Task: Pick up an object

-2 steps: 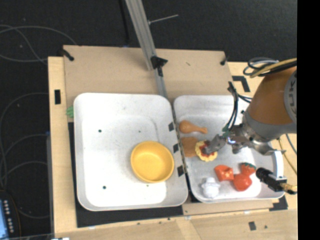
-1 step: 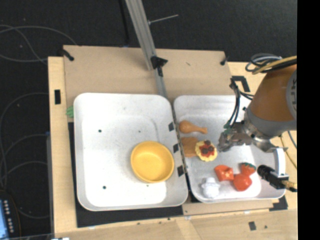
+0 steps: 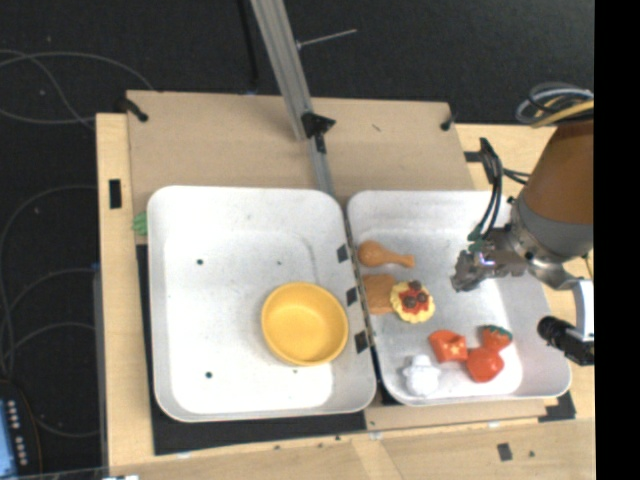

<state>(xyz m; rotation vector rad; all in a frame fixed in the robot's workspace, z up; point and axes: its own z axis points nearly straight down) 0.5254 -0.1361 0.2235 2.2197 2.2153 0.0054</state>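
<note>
The right bin (image 3: 420,213) holds several toy foods. A brown drumstick (image 3: 381,257) lies near its left wall, with a tan piece (image 3: 378,293) just below it. A yellow tart with red berries (image 3: 412,302) sits beside that piece. Toward the front lie a red pepper piece (image 3: 448,346), a red strawberry with a green top (image 3: 487,356) and a small white object (image 3: 422,376). My gripper (image 3: 470,271) hangs over the right part of this bin, right of the tart and above the strawberry. Nothing is visible between its fingers.
A yellow bowl (image 3: 304,324) sits in the left bin (image 3: 215,238) near the divider. A grey metal pole (image 3: 285,58) slants in from the top to the bins' back edge. The arm's orange band (image 3: 565,173) fills the right side.
</note>
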